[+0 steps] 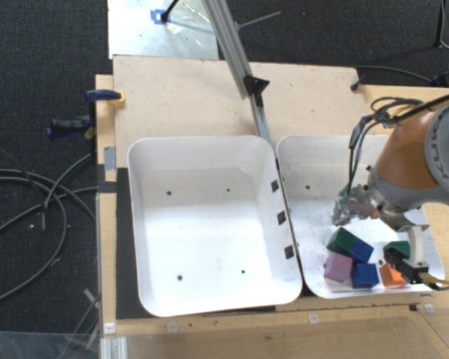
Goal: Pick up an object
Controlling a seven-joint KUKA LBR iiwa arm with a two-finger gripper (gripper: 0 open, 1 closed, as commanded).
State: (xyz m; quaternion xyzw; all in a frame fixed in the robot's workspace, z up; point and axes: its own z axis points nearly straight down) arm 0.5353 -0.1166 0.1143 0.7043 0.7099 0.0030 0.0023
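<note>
My gripper (349, 209) hovers over right bin (314, 163), above green block (344, 239); can't tell its state. I'd centre on the block, clear of purple block (337, 267), then descend.

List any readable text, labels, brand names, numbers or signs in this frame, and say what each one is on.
None can be read.
Blocks in the right bin: plain coloured faces, no print visible.
Left bin: small dark marks along the shared rim and dark dots on the floor, no lettering.
Arm: grey and orange surfaces, no legible marking.
Blue clamp at the bench edge: too small to tell.
</note>
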